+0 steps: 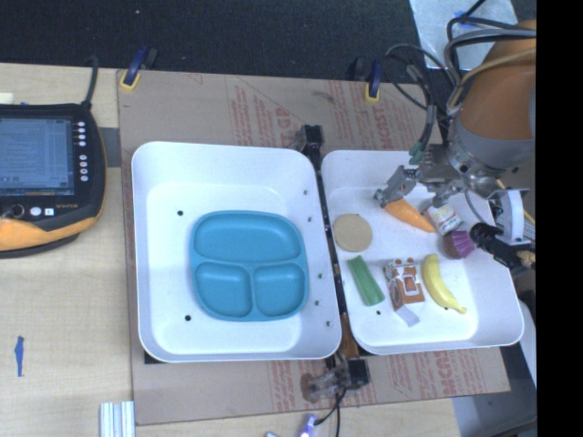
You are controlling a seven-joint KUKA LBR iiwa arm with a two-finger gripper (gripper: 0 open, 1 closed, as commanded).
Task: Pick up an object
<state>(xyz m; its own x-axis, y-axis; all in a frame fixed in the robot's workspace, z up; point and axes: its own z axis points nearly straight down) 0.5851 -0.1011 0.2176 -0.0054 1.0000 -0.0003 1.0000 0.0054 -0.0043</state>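
Nearest the camera lay the bench [64,335], carrying two white bins side by side. In the right bin [492,330] my pincer [412,188] hung low over the far end, just above the thick end of the carrot [408,213]; whether its grip was wide or narrow I could not tell, and nothing sat visibly in it. I judged the carrot the likeliest pick: to do it well I would come straight down across its width, not along it. A small bottle [444,218] lay touching the carrot's far side and could get nudged. A tan disc [352,233], a green stick [366,280], a snack packet [405,285] and a banana [442,285] lay nearer, apart. The left bin [150,244] held a blue tray [248,264].
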